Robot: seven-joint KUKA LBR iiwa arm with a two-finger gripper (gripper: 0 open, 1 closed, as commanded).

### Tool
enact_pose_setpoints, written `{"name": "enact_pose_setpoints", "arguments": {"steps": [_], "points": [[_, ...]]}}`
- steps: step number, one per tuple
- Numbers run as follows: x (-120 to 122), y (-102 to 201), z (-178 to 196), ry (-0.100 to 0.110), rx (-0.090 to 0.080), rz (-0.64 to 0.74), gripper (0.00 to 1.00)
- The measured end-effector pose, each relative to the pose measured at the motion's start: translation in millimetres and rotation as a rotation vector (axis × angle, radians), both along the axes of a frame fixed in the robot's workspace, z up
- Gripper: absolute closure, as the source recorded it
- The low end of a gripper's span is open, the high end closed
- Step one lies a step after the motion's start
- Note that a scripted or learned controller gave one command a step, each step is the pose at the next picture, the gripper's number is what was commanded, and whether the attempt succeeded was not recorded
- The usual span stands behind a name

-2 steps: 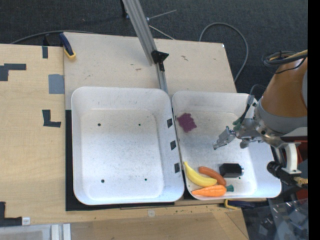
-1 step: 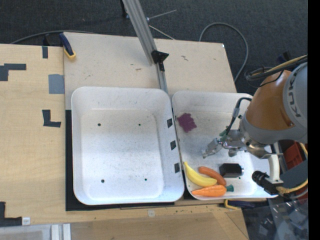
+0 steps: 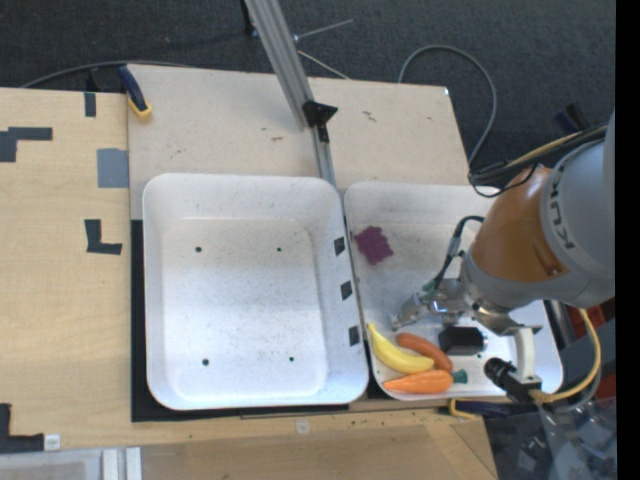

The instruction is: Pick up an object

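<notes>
The right bin holds a small purple object near its far left. A yellow banana lies at the bin's near left corner. An orange carrot rests against the banana, and a second carrot lies along the near rim. My gripper is low in the right bin, just above and right of the banana and close to the first carrot. It stands well apart from the purple object. The arm's orange band rises behind it.
The left bin lies beside the right one, with a raised rim between them. A metal pole slants over the bench from the back. A cable loops behind the right bin.
</notes>
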State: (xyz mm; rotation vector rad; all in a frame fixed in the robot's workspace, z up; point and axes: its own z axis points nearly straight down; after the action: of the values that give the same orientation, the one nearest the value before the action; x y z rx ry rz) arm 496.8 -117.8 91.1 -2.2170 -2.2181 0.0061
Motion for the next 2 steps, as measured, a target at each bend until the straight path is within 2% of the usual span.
{"name": "enact_pose_setpoints", "arguments": {"steps": [1,2], "points": [[1,1,12,-0.002,0.001,0.001,1.00],[4,-5,56,-0.009,-0.002,0.000,1.00]]}}
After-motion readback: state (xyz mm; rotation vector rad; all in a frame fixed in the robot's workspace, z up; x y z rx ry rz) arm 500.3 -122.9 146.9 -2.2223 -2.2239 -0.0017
